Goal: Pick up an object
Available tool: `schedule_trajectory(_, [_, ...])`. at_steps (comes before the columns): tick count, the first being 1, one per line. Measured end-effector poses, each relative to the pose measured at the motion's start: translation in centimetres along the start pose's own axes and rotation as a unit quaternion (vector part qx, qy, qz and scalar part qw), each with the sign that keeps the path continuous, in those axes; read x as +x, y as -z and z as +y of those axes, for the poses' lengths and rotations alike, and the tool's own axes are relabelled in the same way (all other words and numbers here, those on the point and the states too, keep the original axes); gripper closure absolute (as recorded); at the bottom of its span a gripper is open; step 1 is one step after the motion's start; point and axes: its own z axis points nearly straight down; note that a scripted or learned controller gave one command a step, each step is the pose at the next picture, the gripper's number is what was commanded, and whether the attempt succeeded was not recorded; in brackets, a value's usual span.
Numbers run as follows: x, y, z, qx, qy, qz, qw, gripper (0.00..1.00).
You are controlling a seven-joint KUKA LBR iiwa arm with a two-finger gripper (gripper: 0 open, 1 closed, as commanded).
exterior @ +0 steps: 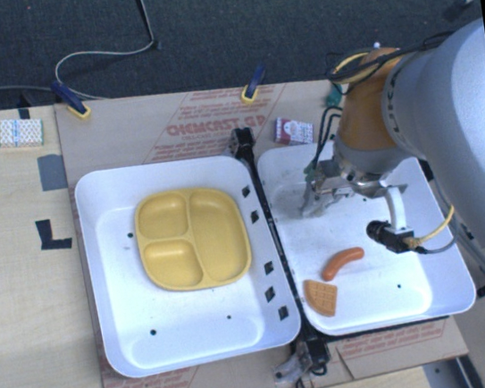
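One hand (314, 201) low in right bin (438, 295); opening unclear.

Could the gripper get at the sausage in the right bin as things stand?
Probably yes. The sausage lies bare on the floor of the right bin, apart from the waffle. The gripper hangs over the same bin, and nothing lies between them.

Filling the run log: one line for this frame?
arm: over right bin | gripper: low, upper left of bin, holds nothing visible | sausage, waffle piece: untouched | yellow tray: left bin
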Motion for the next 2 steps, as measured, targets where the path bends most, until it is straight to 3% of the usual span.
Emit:
schedule_trajectory(1, [0.00,-0.01,0.00,0.000,0.000,0.000,1.0000,0.00])
schedule_trajectory(2, [0.05,0.90,-0.02,0.001,0.000,0.001,1.0000,1.00])
